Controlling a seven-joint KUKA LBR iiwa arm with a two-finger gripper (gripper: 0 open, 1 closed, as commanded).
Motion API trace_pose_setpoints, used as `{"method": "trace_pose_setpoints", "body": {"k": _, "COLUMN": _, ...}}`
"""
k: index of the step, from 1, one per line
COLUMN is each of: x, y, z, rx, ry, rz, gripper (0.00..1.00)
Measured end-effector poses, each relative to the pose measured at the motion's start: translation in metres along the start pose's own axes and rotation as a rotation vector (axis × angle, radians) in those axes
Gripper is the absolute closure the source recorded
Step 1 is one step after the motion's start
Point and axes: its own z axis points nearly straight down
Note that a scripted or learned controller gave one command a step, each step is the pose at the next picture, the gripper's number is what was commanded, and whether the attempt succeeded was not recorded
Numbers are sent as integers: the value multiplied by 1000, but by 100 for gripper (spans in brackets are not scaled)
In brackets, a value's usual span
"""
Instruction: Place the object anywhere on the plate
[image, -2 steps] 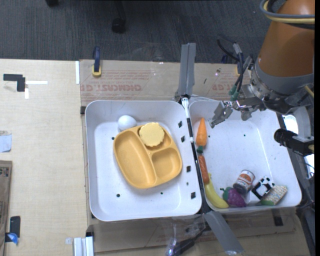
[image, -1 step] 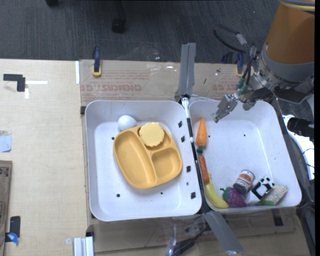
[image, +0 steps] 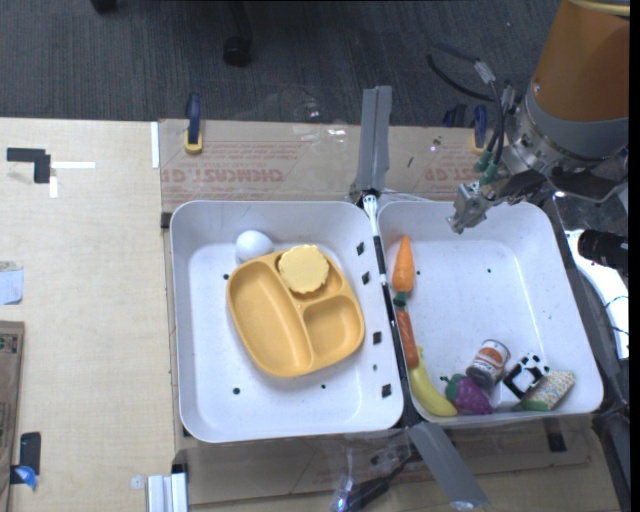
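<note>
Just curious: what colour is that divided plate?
Yellow-orange plate, clearest in the camera view.

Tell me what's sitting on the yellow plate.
A round yellow tart-shaped piece sits in the yellow plate's top compartment. The other two compartments hold nothing. What lies under that piece is covered.

The light is bright and even. The white bins (image: 285, 420) shine. Shadows are soft, and the arm (image: 585, 70) looks blurry

My arm (image: 585, 70) runs off the top edge. The white ball (image: 252, 243) is half tucked behind the plate (image: 290, 330). My pincer (image: 465, 215) is too small to read.
</note>
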Motion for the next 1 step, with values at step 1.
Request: {"method": "trace_pose_setpoints", "body": {"k": 1, "x": -11, "y": -22, "z": 151, "rx": -2, "ry": 5, "rz": -38, "gripper": 100}}
